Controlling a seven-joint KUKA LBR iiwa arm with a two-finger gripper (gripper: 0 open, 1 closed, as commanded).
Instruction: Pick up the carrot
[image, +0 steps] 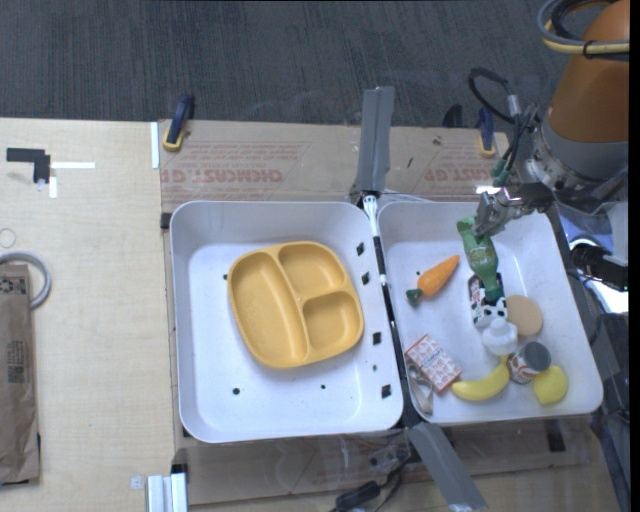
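Observation:
The carrot (438, 276) is orange with a green top. It lies tilted in the right bin (566, 300), near that bin's upper left, its leafy end pointing down-left. My gripper (492, 212) hangs over the right bin's back part, up and to the right of the carrot and apart from it. Just under the gripper a green packet (480, 255) stretches down toward the bin's middle; its top end meets the gripper's tip. Nothing of the carrot is at the gripper.
A yellow divided plate (295, 302) lies in the left bin (190, 300). In the right bin's lower half lie a banana (480, 386), a lemon (551, 386), a red-and-white packet (432, 362), a tan round thing (525, 316) and a small can (534, 357).

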